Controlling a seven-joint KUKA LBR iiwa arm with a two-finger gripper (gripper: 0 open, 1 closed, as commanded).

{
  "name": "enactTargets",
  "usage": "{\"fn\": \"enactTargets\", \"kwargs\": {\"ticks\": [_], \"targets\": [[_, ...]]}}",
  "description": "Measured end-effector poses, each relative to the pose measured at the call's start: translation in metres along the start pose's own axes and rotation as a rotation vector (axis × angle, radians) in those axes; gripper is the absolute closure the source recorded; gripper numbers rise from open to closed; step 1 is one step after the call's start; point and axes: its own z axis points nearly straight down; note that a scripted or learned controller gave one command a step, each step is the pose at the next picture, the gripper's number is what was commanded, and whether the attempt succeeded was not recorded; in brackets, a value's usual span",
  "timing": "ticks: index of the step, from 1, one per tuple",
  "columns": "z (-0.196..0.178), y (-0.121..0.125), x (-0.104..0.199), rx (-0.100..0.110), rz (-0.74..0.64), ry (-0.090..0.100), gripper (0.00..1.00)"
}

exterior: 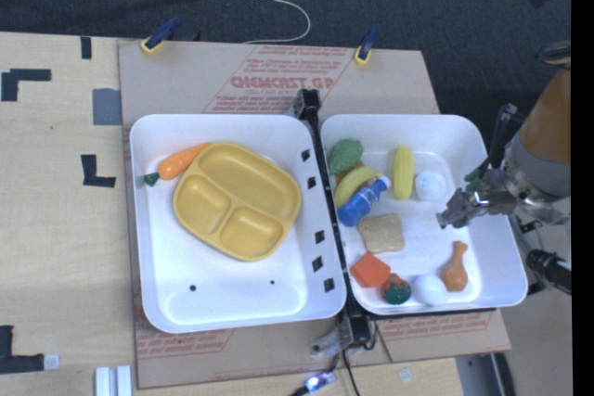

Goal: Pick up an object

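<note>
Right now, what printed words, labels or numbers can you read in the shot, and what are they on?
"CHEMCAST GP", red print on the brown cardboard sheet under the bins, seen upside down; the last letters are unsure.
Smaller red lines around it and along the sheet's front edge: too blurred to read.
Blue bottle: no legible label.

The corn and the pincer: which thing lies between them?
In the camera view, a white ball lies between the corn and the pincer, on the right bin floor.

Glossy yellow plastic tray point(238, 199), matt brown cardboard sheet point(278, 83) beneath
</note>
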Motion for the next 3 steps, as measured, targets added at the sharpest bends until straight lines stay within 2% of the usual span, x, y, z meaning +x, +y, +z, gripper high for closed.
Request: {"fn": "enactTargets", "kwargs": {"ticks": [1,3], "targets": [[-0.007,0.018,0.049,0.000,-0.005,0.001,1.00],[0.009,0.041,0.141,0.002,-0.005,0.000,1.00]]}}
